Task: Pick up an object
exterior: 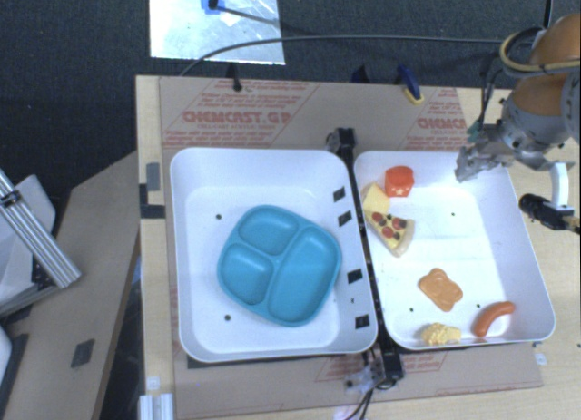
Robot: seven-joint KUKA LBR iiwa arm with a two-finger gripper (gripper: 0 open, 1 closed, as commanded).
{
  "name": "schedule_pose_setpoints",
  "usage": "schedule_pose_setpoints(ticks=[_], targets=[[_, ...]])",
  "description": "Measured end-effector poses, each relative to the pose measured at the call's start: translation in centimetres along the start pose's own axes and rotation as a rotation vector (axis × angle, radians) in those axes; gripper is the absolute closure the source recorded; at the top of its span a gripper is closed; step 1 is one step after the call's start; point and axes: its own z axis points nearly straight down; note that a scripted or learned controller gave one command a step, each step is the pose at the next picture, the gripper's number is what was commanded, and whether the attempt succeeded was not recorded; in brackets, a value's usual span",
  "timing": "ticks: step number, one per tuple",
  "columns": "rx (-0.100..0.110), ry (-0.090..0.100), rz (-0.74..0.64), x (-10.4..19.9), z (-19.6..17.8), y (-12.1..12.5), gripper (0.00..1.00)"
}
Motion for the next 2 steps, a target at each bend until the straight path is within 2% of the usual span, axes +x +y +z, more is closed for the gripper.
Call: schedule_pose_setpoints(ticks=[1, 2], targets=[[0.0, 0.0, -0.002, 0.0, -6.6, 0.2, 1.0], [0.003, 0.001, -0.002, 0.0, -10.4, 0.4, 1.0]])
